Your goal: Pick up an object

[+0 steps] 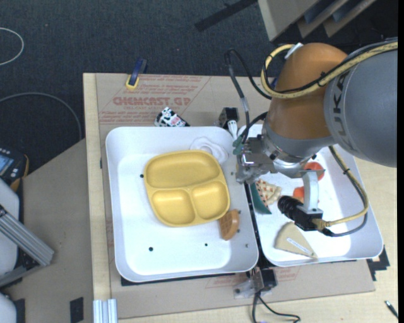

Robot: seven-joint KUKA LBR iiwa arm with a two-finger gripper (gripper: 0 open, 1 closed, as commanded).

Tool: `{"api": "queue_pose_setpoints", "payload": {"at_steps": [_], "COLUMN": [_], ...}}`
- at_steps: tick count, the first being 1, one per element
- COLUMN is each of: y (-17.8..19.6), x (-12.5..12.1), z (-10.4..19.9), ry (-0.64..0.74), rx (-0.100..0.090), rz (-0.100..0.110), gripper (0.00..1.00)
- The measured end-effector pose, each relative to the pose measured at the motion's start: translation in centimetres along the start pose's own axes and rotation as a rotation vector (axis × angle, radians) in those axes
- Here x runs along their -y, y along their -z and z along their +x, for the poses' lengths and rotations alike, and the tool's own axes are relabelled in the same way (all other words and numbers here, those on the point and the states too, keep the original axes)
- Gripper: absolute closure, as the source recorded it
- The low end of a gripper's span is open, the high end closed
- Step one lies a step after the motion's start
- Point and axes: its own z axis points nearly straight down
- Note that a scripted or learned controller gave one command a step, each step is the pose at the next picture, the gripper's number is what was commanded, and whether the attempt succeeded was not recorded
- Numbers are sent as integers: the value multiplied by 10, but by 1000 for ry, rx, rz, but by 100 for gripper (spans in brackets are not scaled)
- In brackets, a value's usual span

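Nearest, at the right bin's (pixel 363 249) front — a pale cheese wedge (pixel 292 241), flat and free, beside a pizza slice (pixel 267 192). Above, gripper (pixel 252 165) low over the seam between bins; cannot tell whether spread or pressed together. Judged mid-reach, nothing gripped yet. Next: centring over one item, then descending. In the left bin (pixel 120 208) — yellow divided plate (pixel 187 187), brown pastry (pixel 230 224).

A dark grey carpet (pixel 95 38) covered the floor from nine to twelve o'clock. The bench's brown board (pixel 95 208) filled the centre. A pale cabinet corner (pixel 303 16) stood at one o'clock, aluminium framing (pixel 25 243) at eight.
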Motion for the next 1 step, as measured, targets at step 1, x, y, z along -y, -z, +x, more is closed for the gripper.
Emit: {"api": "queue_pose_setpoints", "payload": {"at_steps": [1], "y": [-11], "x": [1], "z": [3], "ry": [-5], "rx": [2], "rz": [1], "gripper": [100]}}
